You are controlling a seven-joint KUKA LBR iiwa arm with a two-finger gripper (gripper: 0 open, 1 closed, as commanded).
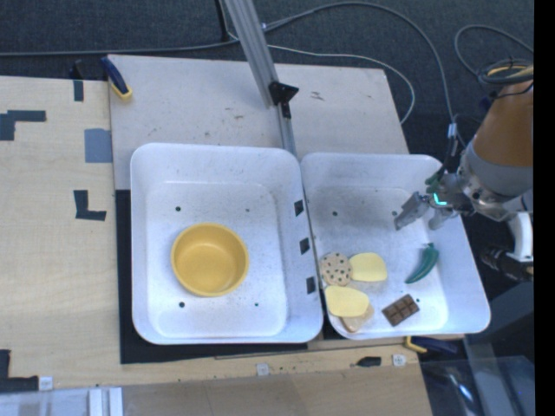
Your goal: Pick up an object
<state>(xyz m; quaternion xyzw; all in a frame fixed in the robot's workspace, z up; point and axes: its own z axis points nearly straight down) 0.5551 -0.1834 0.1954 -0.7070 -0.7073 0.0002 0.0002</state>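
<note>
My gripper point(422, 213) hangs over the right part of the right bin point(364, 167), its two fingers spread apart with nothing between them. Just below it lies a green pepper-like piece point(422, 263). Toward the bin's front left sit a round cookie point(336, 269), a yellow piece point(368, 268), a larger pale yellow piece point(347, 301) over a tan one point(354, 323), and a brown chocolate square point(401, 309). A yellow bowl point(209, 259) stands in the left bin point(208, 163).
A slanted metal pole point(256, 46) runs from the top down to the gap between the bins. A blue and yellow tool point(115, 77) lies at the bench's far left corner. Cables point(416, 33) trail at the upper right.
</note>
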